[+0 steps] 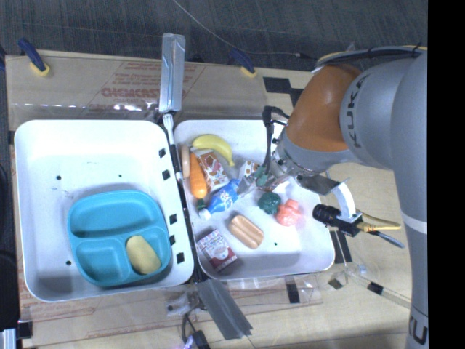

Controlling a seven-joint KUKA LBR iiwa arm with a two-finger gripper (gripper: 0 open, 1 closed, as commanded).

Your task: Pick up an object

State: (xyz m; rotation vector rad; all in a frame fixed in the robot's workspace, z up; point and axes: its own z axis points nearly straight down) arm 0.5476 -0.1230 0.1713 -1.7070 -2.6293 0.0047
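Lying nearest at the right white bin's (pixel 320 257) front edge, a small dark-red snack packet (pixel 216 248), then a light, stiff toy hot dog (pixel 245 231) best pinched across its middle, crowded by green (pixel 269 201) and pink (pixel 289 211) toys, the pincer (pixel 270 174) hovering above, spread impossible to tell.
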